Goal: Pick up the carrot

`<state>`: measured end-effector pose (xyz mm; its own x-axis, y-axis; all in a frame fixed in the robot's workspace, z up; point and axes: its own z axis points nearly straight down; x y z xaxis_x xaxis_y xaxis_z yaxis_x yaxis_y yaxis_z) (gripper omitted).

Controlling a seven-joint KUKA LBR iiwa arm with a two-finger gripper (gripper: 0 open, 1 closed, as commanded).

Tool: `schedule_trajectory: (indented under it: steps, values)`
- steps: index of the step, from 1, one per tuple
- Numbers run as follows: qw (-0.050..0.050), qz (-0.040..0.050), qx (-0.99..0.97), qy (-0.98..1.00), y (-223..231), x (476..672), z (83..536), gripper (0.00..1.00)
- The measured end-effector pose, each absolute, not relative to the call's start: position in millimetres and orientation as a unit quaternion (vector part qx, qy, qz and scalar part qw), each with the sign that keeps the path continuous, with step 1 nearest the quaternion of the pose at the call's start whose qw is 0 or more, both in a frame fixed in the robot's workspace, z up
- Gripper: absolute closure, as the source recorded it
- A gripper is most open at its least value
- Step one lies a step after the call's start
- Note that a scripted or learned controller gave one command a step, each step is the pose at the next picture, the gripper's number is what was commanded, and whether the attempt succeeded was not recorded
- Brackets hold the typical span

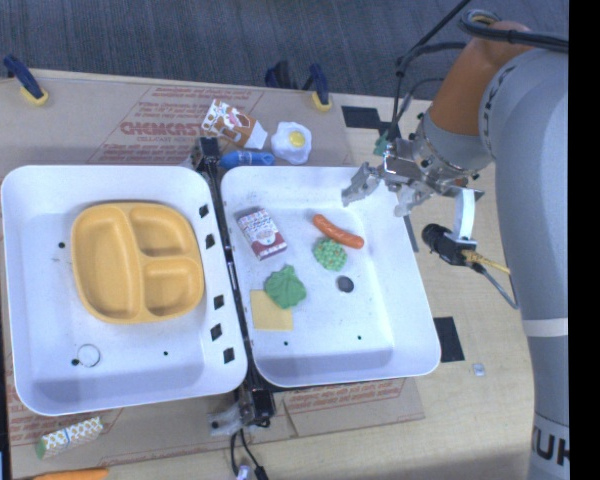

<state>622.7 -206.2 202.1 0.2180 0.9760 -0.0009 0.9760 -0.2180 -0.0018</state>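
The worktop was seen covered with brown cardboard, held down by blue clamps at its far edge, presumably so that the sheet could not slide. 2 white bins were set on it side by side, touching along their inner rims. The arm was reached in from the right, its orange band above the wrist.

The left bin was occupied by a yellow divided plate, laid flat near its middle. The right bin was used for the loose food items, which were scattered well apart from one another, probably so that each could be grasped alone.

The claw was held over the far right rim of the right bin, just beside the carrot and a little above it. Its 2 fingers were seen spread apart and released, with nothing between them. This pose was judged to be an approach: the opening was turned towards the bin floor, ready to be lowered.

A red packet lay near the bin's left wall. A green lettuce piece was placed against a yellow cheese slice. A piece of broccoli was found just beside the carrot.

The carrot lay flat on the floor of the right bin, in its far half, slanted. It had not yet been lifted.
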Motion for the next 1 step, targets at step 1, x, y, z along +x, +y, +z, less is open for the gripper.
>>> schedule_trajectory:
  steps: [1]
  values:
    - [-0.002,-0.0009,-0.7,-0.714,-134.2,620.6,95.5,0.0]
